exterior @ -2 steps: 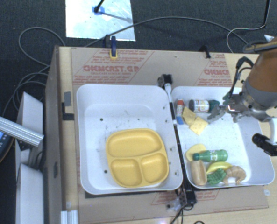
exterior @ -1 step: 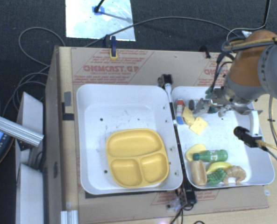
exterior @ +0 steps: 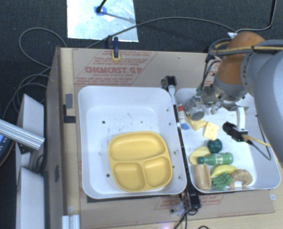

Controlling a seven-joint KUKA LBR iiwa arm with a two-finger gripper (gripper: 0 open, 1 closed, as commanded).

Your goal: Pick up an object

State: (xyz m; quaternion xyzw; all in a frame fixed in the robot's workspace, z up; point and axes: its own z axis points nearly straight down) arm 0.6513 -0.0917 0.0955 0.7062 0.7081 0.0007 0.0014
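Along the near edge of the right shallow white plastic bin (exterior: 274, 174) a cluster is packed: a tan bread roll (exterior: 203, 176), a green leafy toy vegetable (exterior: 221, 181), a yellow plastic banana (exterior: 224, 170) and a pale brown croissant (exterior: 242, 177). Just behind them a green plastic bottle (exterior: 215, 159) is laid on its side, touching a dark green rounded toy (exterior: 214, 145). Farther back, yellow cheese wedges (exterior: 204, 127) are set near the divider. A yellow three-compartment plastic tray (exterior: 139, 160) lies toward the near right of the left shallow white plastic bin (exterior: 98, 104), with open floor left behind and to its left. At the far end of the right bin the metal two-finger gripper (exterior: 197, 109) is lowered just beside the cheese; whether it is spread or closed cannot be told.
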